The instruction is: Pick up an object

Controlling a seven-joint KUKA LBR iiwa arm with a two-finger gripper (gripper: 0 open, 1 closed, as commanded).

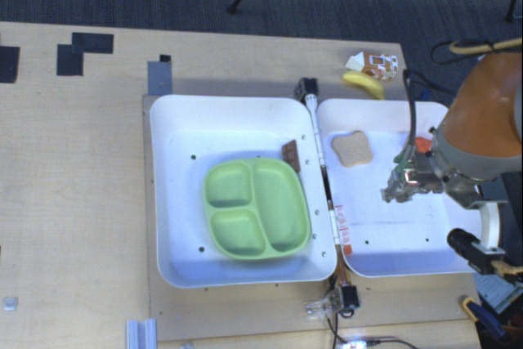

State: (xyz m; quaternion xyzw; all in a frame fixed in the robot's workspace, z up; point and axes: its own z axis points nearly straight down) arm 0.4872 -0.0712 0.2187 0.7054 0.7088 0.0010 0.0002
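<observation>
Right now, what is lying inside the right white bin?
In the right bin lies a tan slice-shaped piece. The gripper hangs over the bin's right part, and the arm covers the floor there, with something orange-red at its edge.

Arm reaching over the right-hand bin from the right

The grey arm with its orange band (490, 106) is leaning in over the right bin (392, 253), its gripper (402, 185) hanging above the bin's white floor towards the right side, too blurred to read closely. A tan, bread-like slice (352, 149) is lying in the far left part of that bin, well apart from the gripper. In the left bin (176, 176) a green divided plate (257, 208) is sitting near the middle, with a small brown piece (290, 153) just beyond its far right edge. A yellow banana (364, 82) is resting on the bench beyond the right bin.
</observation>
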